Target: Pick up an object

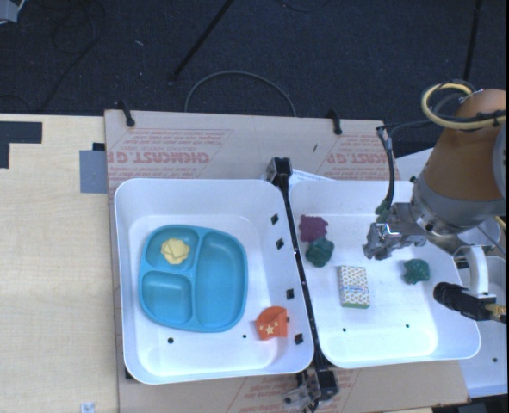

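- While the gripper [381, 241] hangs low over the right bin [448, 338], nothing shows between its tips; whether they stand apart or together I cannot tell (they are small and blurred), so the pick looks not yet made.
- Candidate objects lie in that bin: a purple lump [313, 226] and a dark green lump [320, 251] touching each other near the bin's left wall; a small patterned box [354, 286] towards the middle; a teal lump [416, 270] near the right wall.
- The gripper sits between the green lump and the teal one, just above the box, touching none of them as far as I can see.
- Over in the left bin [133, 334], a blue divided plate [215, 282] carries a yellow piece [176, 250] in its upper-left compartment; an orange block [272, 323] rests by the bin's lower right corner.
- Left to do, by my judgement: settle on one object, close on it, lift it clear.
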`<state>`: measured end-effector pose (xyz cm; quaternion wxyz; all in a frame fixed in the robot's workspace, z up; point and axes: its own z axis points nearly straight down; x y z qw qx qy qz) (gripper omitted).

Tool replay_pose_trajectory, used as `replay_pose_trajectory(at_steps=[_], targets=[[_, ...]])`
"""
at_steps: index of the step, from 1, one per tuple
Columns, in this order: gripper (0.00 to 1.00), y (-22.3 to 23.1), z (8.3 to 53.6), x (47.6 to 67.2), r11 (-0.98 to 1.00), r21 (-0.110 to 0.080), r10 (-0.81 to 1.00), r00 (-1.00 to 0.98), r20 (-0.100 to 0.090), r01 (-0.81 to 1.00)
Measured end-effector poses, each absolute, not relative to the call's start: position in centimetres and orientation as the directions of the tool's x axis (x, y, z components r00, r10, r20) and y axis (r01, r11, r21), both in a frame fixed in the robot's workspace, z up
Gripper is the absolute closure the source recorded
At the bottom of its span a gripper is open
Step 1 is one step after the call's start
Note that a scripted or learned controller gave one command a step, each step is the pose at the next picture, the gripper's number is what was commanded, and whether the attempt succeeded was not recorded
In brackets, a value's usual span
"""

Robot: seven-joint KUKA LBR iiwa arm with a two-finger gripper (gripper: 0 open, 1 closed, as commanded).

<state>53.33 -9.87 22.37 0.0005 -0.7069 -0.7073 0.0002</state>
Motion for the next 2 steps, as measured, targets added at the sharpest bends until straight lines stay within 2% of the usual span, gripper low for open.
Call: replay_pose_trajectory(at_steps=[1, 2], targets=[[1.00, -4.8, 21.4, 53.5, 0.003, -0.004, 1.000, -0.003, 0.002, 1.000], [1.00, 0.6, 22.7, 53.4, 0.005, -0.002, 1.000, -0.005, 0.002, 1.000]])
